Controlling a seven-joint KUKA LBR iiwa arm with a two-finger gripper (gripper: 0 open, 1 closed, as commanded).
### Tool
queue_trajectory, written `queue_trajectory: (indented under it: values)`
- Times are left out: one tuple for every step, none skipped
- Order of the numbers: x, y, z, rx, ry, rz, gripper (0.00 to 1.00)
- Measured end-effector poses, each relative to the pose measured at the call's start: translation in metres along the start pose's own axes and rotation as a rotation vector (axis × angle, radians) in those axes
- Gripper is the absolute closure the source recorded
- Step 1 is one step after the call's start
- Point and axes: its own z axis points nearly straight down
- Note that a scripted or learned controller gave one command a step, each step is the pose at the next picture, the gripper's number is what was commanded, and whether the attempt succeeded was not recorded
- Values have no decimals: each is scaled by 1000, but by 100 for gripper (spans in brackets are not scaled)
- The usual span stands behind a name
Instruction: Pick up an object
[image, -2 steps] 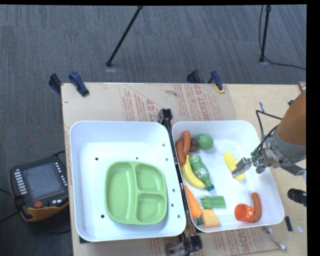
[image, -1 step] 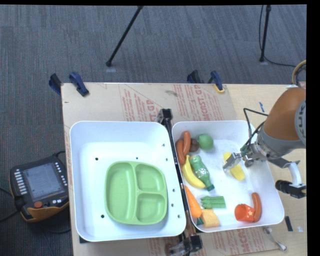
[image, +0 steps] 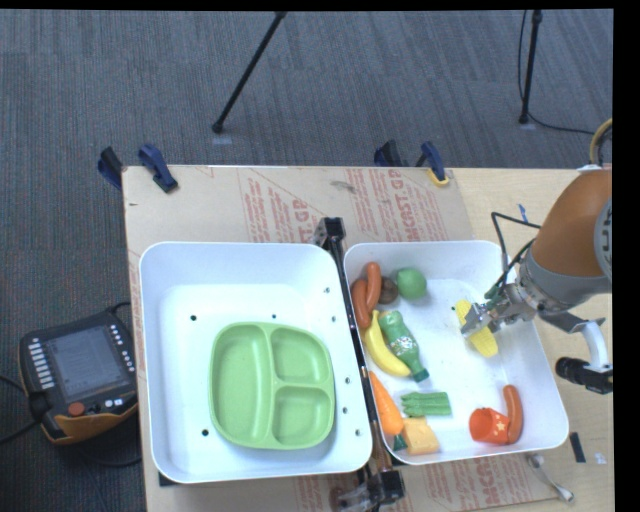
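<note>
My gripper (image: 482, 320) is low in the right bin (image: 455, 255), near its right wall, directly over a yellow toy food piece (image: 483, 343). Yellow shows on both sides of the gripper, and I cannot tell whether it is touching the piece. To its left lie a green bottle (image: 399, 343) on a banana (image: 381, 349), a green round fruit (image: 411, 284) and an orange-red sausage (image: 373, 283). Along the front of the bin are a carrot (image: 385, 398), green beans (image: 427, 404), an orange block (image: 421, 437), a red pepper (image: 489, 426) and a second sausage (image: 514, 408).
The left bin (image: 180, 275) holds a green divided plate (image: 272, 385). A black clamp bar (image: 336, 240) runs between the bins. The arm's orange band (image: 578, 225) hangs over the right bin's right edge. A handheld pendant (image: 78, 370) lies left of the bench.
</note>
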Motion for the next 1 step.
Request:
queue_trajectory:
  values:
    - [83,40,-110,-4,-4,-30,100]
